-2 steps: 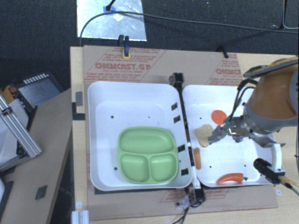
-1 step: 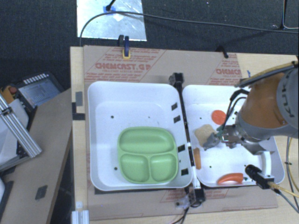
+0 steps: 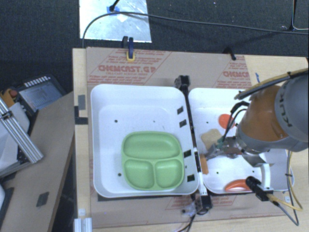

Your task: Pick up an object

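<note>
Orange stick [image 3: 204, 166] lies lengthwise along right bin's [image 3: 212, 96] left wall; hand [image 3: 216, 150] grip unclear.

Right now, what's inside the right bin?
In the right bin: an orange piece, a tan block, an orange stick by the divider, and a red-orange object at the near edge. The arm covers the bin's right part.
</note>
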Available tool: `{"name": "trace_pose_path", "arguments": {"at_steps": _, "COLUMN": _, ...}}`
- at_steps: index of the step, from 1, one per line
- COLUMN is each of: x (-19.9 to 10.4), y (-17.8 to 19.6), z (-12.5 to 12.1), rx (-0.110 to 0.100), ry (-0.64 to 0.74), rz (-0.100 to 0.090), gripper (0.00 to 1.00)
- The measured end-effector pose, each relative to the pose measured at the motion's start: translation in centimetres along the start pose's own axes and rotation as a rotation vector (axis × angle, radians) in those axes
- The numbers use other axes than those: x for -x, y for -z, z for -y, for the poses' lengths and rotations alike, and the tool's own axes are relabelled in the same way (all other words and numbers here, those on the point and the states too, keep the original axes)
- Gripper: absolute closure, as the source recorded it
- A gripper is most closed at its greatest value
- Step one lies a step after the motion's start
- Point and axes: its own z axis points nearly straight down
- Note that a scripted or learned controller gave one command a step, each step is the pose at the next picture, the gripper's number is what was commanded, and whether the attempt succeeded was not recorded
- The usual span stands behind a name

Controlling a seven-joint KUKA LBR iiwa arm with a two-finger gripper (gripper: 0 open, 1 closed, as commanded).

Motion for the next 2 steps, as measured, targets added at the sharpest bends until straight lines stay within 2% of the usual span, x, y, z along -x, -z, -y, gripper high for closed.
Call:
{"name": "trace_pose_path", "arguments": {"at_steps": 1, "x": -0.1, "y": 1.1, "z": 0.0, "rx": -0.001, "ry": 0.003, "rz": -0.001, "gripper": 1.0}}
{"name": "trace_pose_path", "arguments": {"at_steps": 2, "x": 0.0, "y": 5.6, "z": -0.8, "rx": 0.001, "ry": 0.005, "rz": 0.0, "gripper": 1.0}}
